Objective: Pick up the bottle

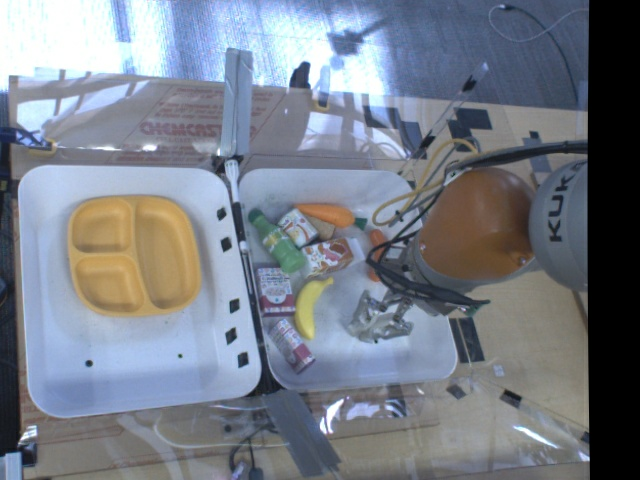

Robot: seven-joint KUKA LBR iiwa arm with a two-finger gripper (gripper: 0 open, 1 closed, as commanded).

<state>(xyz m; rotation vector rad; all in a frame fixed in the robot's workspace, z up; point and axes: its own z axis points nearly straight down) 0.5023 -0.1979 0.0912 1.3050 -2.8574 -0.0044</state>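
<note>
The arm reaches in from the right and its gripper (pixel 380 320) hangs low over the right bin (pixel 425 363), above bare white floor in the bin's lower middle. Whether its fingers are apart or together cannot be told — the metal parts blur into one another. The green bottle (pixel 276 242) lies tilted in the upper left of this bin, near the dividing wall, well apart from the gripper. Beside it sit a carrot (pixel 325 213), two small cartons (pixel 313 242), a banana (pixel 311 306), a red packet (pixel 275 290) and a small can (pixel 291 345). The left bin (pixel 40 368) holds a yellow divided plate (pixel 133 255) — both bins rest on the worktop (pixel 540 408).
</note>
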